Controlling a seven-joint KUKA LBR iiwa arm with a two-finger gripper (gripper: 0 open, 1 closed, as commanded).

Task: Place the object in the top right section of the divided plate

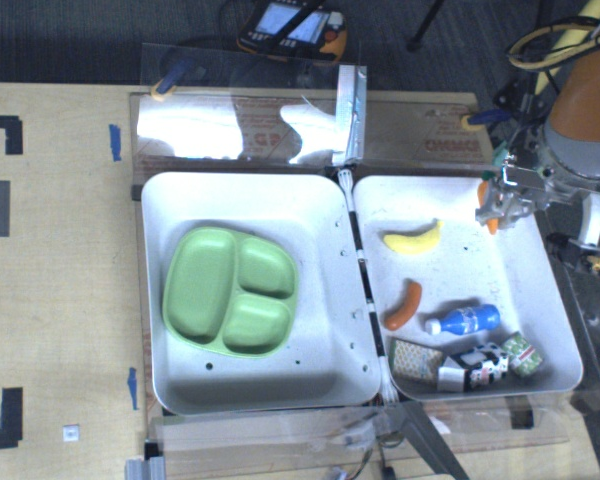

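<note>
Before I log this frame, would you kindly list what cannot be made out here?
- Pincer, camera view: too small and blurred to tell if it grips anything; an orange tip shows beside it.
- Arm: cut off by the right edge.
- Packets at the right bin's front: overlapping and blurred, labels unreadable.
- Green divided plate: glare-free, but its section depths cannot be judged.
</note>
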